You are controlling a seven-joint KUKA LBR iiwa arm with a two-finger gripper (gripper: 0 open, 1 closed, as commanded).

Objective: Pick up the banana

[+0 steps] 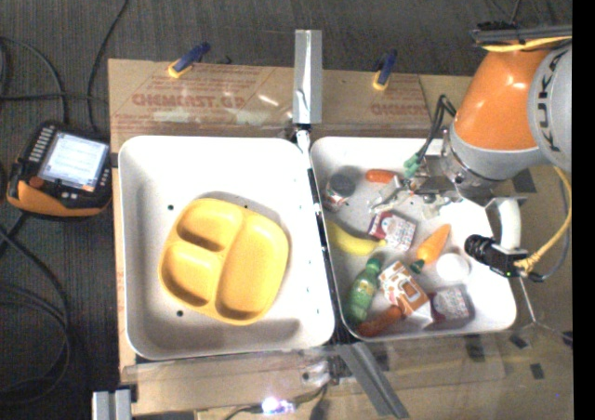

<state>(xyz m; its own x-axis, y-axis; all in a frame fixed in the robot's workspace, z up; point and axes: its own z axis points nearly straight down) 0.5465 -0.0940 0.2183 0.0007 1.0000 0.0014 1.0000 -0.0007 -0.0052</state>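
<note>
- Nearest edge, right bin [507, 316]: a carrot-like piece [379, 321], a green bottle [364, 285] and an orange-and-white carton [405, 286] are packed together against the near wall.
- Left bin [139, 251]: one yellow sectioned plate [226, 258] lies flat near the middle, well apart from the clutter.
- Middle of the right bin: the banana [350, 241] lies flat beside the divider wall, partly covered by a small red-and-white carton [394, 229]. An orange carrot [432, 244] rests just beside that carton.
- Judgement: the banana's free surface is on the divider side, so an approach there should avoid the carton.
- Farther back: the hand [406, 186] hangs over the far part of the right bin, above small items near a grey disc [340, 186]. It is apart from the banana and carries nothing visible. Whether it is spread or closed cannot be determined.
- Far edge: clips [188, 59] pin cardboard [204, 102] to the counter.
</note>
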